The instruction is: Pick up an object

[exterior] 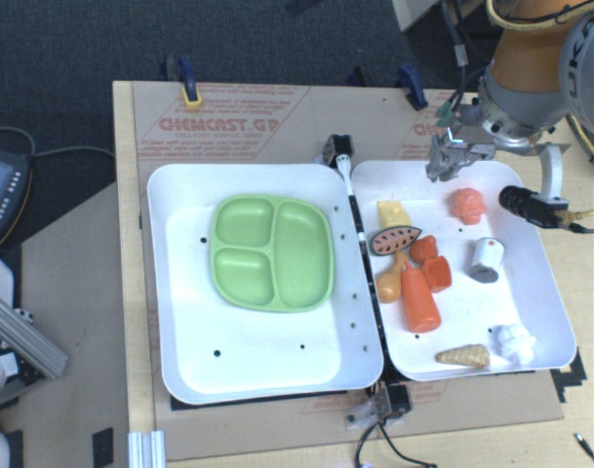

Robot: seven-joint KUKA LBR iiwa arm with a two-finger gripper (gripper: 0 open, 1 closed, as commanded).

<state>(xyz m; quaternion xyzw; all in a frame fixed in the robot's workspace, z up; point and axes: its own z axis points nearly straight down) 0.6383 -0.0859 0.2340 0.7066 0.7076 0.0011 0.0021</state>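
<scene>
My gripper (pixel 449 164) hangs over the far left part of the right bin (pixel 553 295), with nothing visibly in it. Just right of it and nearer lies a pink-red strawberry-like toy (pixel 466 204). The same bin holds a yellow block (pixel 392 213), a watermelon slice (pixel 395 239), an orange bottle (pixel 420 301), a red piece (pixel 437 274), a white cup on its side (pixel 486 258), a tan cone-shaped bread (pixel 463 357) and a white crumpled item (pixel 514 339).
The left bin (pixel 170 291) holds a green divided plate (pixel 273 253). A black divider rail (pixel 357 252) runs between the bins. The arm's black attachment (pixel 531 205) reaches over the right bin's far right corner. Blue clamps (pixel 189 78) grip the board's far edge.
</scene>
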